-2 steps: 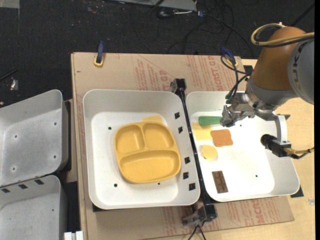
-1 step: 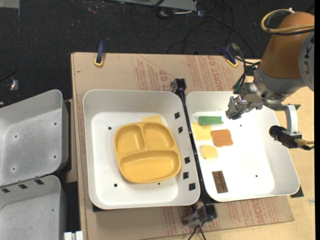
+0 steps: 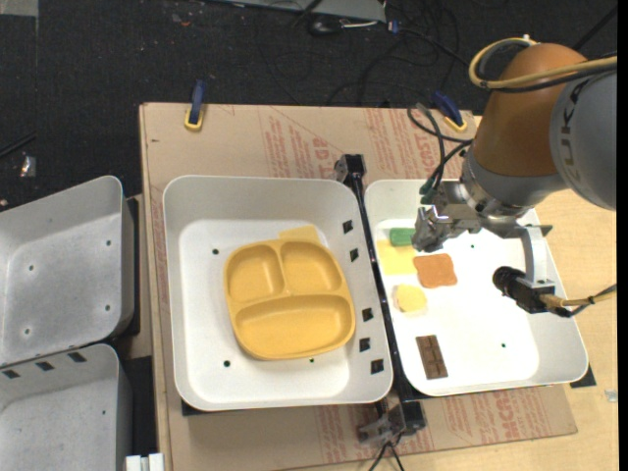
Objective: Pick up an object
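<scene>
Grey arm with orange band [image 3: 525, 106] reaching from right, wrist angled down over right shallow white bin [image 3: 491, 334], jaws beside small green block [image 3: 400, 235] and flat orange square [image 3: 436, 270], opening indiscernible.

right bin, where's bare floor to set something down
Barest is the near right part of the right bin, between the brown block and the right wall. The far left part is crowded: green piece, yellow square, orange square and yellow lump sit close together by the gripper.
</scene>
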